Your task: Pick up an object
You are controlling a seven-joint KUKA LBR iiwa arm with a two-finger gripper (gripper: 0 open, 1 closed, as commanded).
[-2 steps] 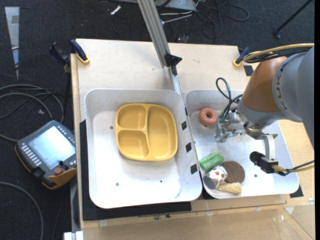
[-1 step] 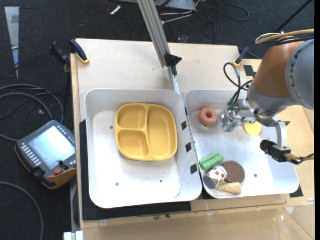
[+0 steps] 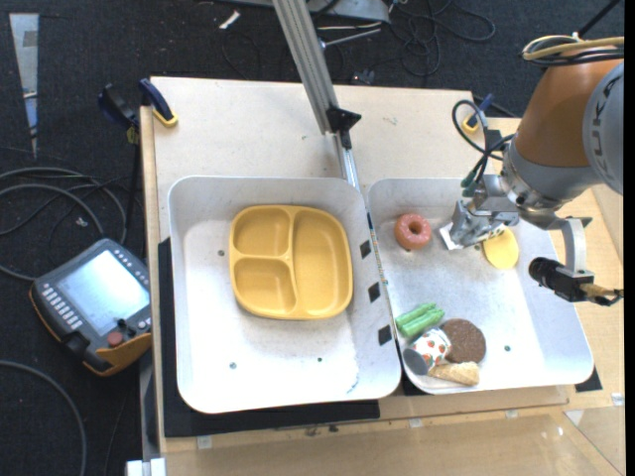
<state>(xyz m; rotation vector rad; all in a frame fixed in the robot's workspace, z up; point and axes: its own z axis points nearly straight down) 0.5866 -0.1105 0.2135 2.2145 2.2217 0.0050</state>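
Arm is reached in from the right, gripper point(image 3: 474, 228) lowered into the right bin point(image 3: 556, 340) between pink donut point(image 3: 413, 231) and yellow piece point(image 3: 502, 250), finger state cannot be told, bare floor is left toward the bin's right wall.

From where I work, the wooden bench point(image 3: 248, 132) carries two white bins, the left bin point(image 3: 198, 266) and the right bin point(image 3: 546, 335), touching along their inner edges. A slanted metal pole point(image 3: 308, 53) rises from the bench toward twelve o'clock, above the seam between them. Off the bench at nine o'clock, a teach pendant point(image 3: 94, 305) with a lit screen lies on the dark carpet point(image 3: 69, 67) among black cables point(image 3: 40, 191).
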